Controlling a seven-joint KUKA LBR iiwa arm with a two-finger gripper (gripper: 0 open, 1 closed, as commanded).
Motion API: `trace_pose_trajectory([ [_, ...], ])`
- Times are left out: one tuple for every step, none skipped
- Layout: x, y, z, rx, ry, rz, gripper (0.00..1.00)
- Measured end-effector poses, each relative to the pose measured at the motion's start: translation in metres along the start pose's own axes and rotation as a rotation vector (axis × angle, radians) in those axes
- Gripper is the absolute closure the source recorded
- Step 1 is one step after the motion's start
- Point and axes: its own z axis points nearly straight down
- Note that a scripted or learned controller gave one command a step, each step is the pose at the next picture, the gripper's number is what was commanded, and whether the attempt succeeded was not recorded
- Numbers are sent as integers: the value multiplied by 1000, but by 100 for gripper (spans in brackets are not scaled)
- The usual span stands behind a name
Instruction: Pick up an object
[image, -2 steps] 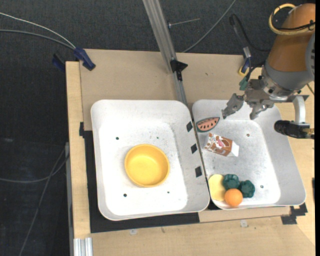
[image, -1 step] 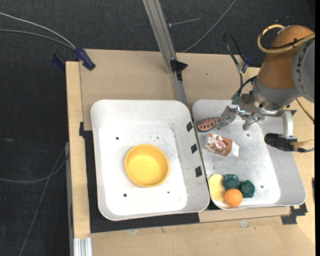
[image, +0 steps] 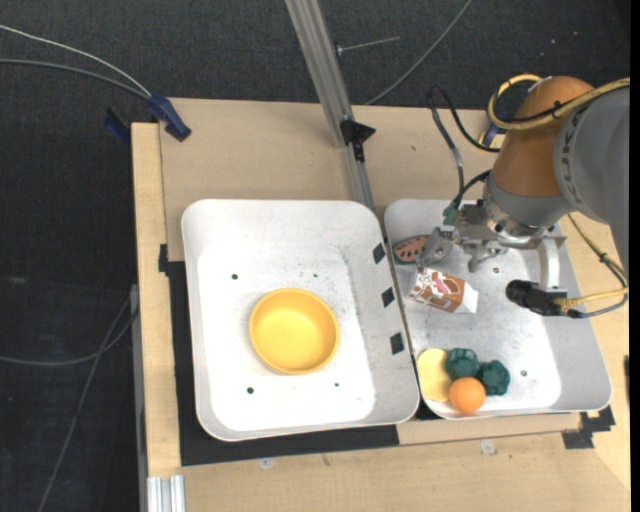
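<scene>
Grey arm with orange band comes in from the right, wrist over the far part of the right shallow white bin (image: 560, 385). Gripper (image: 452, 247) hangs low there, just above a small white-and-red printed carton (image: 441, 290); whether it is open or closed, and whether it has hold of anything, can't be told from this angle.

Relative to the gripper:
- carton: just on the near side of it, lying flat and tilted on the bin floor
- small brown-orange flat object (image: 409, 248): just beside it on the left, at the bin's far-left corner
- cluster at the bin's near-left corner, well apart on the near side: pale yellow rounded piece (image: 431, 371), two dark green lumpy objects (image: 478, 368), orange ball (image: 466, 396), all touching or nearly so
- round yellow plastic bowl (image: 293, 329): well apart to the left, upright in the left white bin (image: 220, 250)

Surface: light wooden bench top (image: 260, 150), bins side by side on it, black mat edge under them. A metal pole (image: 330, 85) rises at the back. Dark carpet floor (image: 60, 250) around, loose cables on it.
</scene>
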Motion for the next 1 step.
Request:
trace_pose_trajectory([
  [0, 2, -17, -10, 1, 1, 100],
])
